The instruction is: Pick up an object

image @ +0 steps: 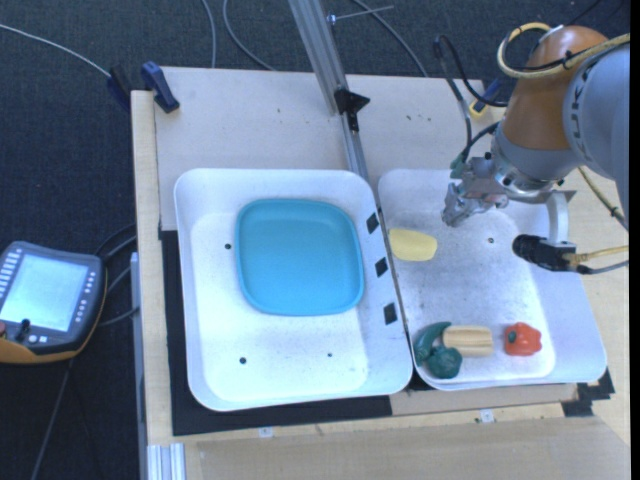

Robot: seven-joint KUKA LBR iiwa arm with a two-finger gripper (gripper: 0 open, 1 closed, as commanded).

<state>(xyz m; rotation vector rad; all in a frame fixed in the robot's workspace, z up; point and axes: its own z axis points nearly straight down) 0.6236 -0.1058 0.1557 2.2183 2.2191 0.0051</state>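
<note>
My gripper [458, 211] hangs over the back part of the right bin [560, 308], pointing down, with nothing visible between its fingers. A pale yellow object [412, 245] lies on the bin floor just left of and below the gripper, a short gap apart. Along the bin's front edge lie a green object [437, 349], a tan cylinder [468, 341] and a red object [521, 339] in a row. The grey arm with its orange band [545, 78] reaches in from the upper right.
The left bin [200, 268] holds a teal square plate [298, 255]. A metal post [318, 38] rises from between the bins at the back. A black cable end [540, 252] hangs over the right bin. A pendant [45, 298] lies off the bench to the left.
</note>
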